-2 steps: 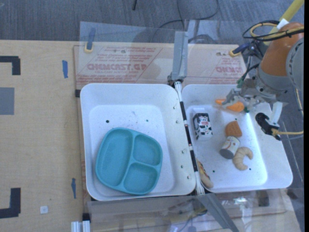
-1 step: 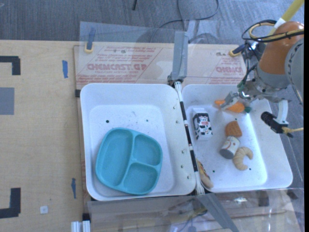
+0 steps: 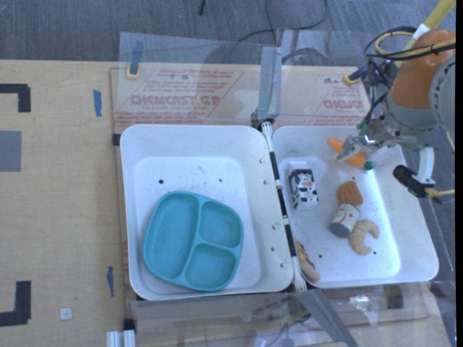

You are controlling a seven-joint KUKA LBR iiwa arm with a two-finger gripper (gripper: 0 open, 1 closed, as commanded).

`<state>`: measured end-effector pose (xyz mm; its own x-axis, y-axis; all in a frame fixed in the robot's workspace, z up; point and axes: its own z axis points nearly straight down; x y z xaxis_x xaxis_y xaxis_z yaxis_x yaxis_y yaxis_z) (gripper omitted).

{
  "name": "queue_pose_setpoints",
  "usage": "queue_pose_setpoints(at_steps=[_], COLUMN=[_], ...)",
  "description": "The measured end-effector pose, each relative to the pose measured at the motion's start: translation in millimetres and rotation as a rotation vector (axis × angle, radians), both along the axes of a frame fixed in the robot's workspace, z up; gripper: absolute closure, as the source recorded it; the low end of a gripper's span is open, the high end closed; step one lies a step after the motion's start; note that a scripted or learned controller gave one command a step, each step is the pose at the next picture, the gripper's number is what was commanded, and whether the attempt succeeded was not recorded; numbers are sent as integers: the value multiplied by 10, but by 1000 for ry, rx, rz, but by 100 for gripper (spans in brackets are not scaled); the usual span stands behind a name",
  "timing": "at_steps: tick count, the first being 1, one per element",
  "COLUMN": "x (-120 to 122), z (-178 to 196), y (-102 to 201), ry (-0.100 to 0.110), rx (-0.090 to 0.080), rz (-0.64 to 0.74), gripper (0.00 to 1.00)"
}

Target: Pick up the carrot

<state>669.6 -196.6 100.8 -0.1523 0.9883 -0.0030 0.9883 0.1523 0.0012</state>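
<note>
The carrot (image 3: 336, 144) is a small orange piece lying near the back wall of the right bin (image 3: 412, 266). Its two ends show on either side of my gripper (image 3: 358, 149): one end to the left, the other (image 3: 357, 160) just below. The gripper hangs from the grey arm with the orange band (image 3: 416, 78) and sits directly over the carrot's middle, hiding it. Whether the carrot is lifted or resting on the bin floor is unclear.
The right bin also holds a cow-patterned carton (image 3: 304, 188), a brown biscuit-like piece (image 3: 350, 192), a small can (image 3: 343, 221), a croissant (image 3: 364, 236) and a tan item (image 3: 308, 263) at its front left corner. A teal divided plate (image 3: 194, 241) lies in the left bin (image 3: 137, 150).
</note>
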Motion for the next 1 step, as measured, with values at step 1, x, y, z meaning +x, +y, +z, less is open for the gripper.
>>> queue_pose_setpoints(at_steps=[1], x=[-84], z=[952], y=[293], ry=[-4], rx=[-1], rz=[378], gripper=[100])
